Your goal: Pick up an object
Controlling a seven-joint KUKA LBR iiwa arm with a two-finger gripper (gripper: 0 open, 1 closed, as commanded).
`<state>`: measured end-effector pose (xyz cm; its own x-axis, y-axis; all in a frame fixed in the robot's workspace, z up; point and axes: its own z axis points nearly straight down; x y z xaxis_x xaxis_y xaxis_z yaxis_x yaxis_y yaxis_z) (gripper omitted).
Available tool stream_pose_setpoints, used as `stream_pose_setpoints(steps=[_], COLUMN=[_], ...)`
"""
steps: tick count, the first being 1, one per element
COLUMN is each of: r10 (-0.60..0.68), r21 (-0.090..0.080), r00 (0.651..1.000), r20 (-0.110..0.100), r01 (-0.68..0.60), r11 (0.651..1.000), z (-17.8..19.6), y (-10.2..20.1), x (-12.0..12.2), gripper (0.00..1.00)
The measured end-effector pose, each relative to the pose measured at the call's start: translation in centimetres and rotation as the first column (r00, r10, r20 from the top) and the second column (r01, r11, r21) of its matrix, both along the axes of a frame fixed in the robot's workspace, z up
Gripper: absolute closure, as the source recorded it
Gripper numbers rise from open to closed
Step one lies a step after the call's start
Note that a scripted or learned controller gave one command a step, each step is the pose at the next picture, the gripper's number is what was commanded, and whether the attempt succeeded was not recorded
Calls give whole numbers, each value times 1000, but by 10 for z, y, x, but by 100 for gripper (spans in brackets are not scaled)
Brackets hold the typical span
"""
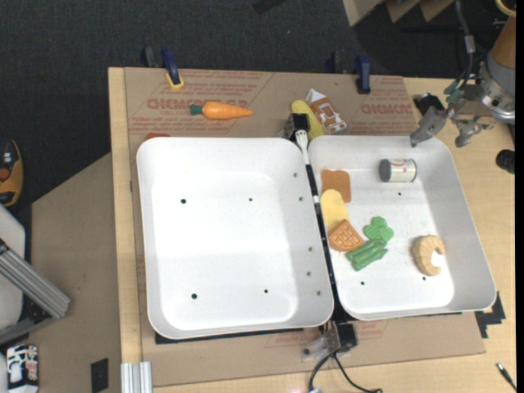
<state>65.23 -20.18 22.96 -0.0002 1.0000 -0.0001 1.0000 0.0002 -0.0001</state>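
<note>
The hand (448,128) hangs over the far right corner of the right bin (458,211), its two fingers spread apart with nothing between them. Just below it in that bin lies a small can (397,170) on its side, and nearer the middle sit a brown toast slice (336,183), a yellow piece (332,207), a waffle wedge (345,237), green beans (370,242) and a croissant (428,254). The left bin (164,219) stands beside it on the tabletop (123,121), with a carrot (223,111) lying behind it.
</note>
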Motion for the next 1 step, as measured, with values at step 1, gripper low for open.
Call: stream_pose_setpoints(steps=[1], r10=[2], r21=[-1], r00=[1000], r20=[-4], r01=[-2], r11=[1000], z=[-147], y=[15], x=[7], gripper=[0])
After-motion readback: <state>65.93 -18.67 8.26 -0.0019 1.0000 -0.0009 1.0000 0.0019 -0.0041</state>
